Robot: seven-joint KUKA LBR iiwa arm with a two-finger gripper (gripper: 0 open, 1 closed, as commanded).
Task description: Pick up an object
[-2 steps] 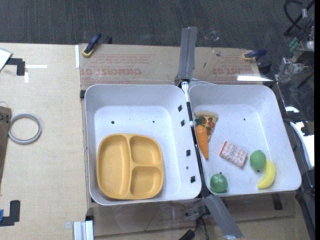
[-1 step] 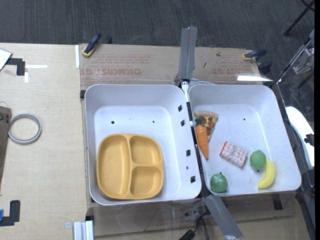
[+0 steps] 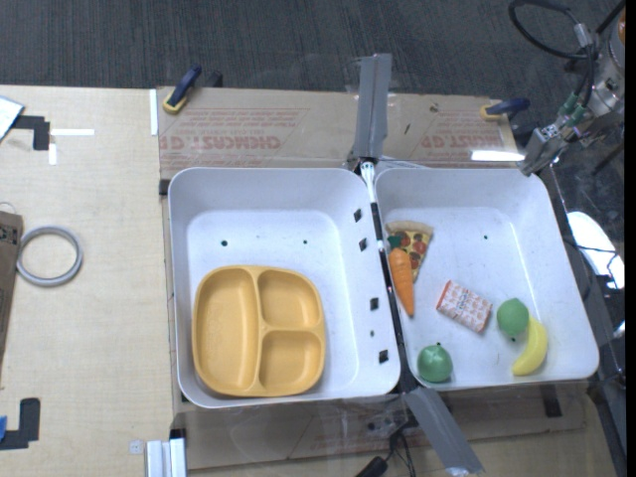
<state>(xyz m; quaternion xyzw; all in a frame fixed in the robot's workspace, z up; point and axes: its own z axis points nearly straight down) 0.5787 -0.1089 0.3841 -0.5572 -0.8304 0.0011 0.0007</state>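
Note:
The right bin (image 3: 497, 229) holds several toy foods. A pizza slice (image 3: 409, 238) and a carrot (image 3: 400, 276) lie along its left wall. A pink patterned packet (image 3: 464, 305) rests in the middle, with a green lime (image 3: 513, 316) and a banana (image 3: 533, 349) to its right. A green apple (image 3: 434, 363) sits at the near edge. My gripper (image 3: 544, 149) hangs above the bin's far right corner, well away from every object, with nothing seen in it.
A yellow divided plate (image 3: 260, 328) lies in the left bin (image 3: 258, 222). A roll of tape (image 3: 47, 255) sits on the bench at far left. Blue clamps (image 3: 182, 87) pin the cardboard behind the bins. Cables loop near the arm at top right.

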